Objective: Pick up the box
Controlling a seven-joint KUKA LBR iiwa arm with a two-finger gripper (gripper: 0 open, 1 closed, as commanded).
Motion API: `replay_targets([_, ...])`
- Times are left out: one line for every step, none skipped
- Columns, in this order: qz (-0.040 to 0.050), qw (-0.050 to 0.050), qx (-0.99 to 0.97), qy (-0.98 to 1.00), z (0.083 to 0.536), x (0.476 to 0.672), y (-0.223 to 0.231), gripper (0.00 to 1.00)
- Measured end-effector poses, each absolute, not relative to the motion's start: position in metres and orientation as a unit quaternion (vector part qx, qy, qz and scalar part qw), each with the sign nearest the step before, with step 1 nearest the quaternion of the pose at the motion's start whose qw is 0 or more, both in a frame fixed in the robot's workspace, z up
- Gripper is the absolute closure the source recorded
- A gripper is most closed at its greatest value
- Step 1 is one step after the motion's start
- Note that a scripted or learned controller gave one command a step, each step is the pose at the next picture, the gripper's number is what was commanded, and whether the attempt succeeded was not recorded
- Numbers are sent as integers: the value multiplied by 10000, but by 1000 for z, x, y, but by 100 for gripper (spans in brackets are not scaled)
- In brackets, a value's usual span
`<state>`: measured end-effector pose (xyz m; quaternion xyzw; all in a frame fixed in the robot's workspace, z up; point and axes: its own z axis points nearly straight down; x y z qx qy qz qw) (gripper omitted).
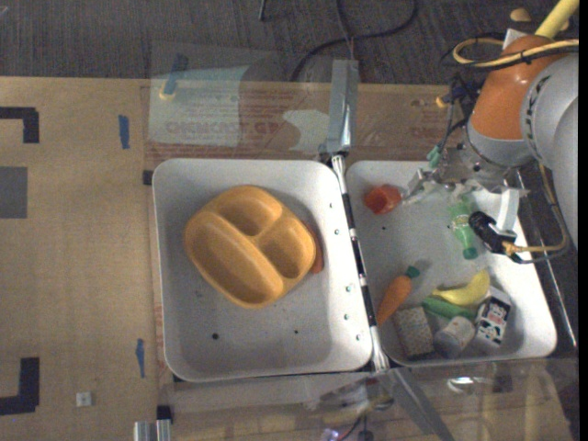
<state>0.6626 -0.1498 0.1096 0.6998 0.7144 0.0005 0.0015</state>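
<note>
The small white printed box [493, 321] is seen at the right bin's [395, 237] five o'clock corner, well apart from the gripper [424, 184] at twelve o'clock, whose opening cannot be told.

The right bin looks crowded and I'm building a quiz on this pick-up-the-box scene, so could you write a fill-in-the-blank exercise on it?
1. The yellow divided plate lies in the ____ bin.
2. The toy carrot lies in the right bin, its leafy end pointing toward the ____ of that bin.
3. The small box sits just below the ____.
4. The pincer hangs near the red ____.

Missing words: left; far side; banana; block
</note>
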Motion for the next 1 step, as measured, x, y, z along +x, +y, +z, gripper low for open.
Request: replay_targets([6,25,6689,7433,219,667,-215,0])
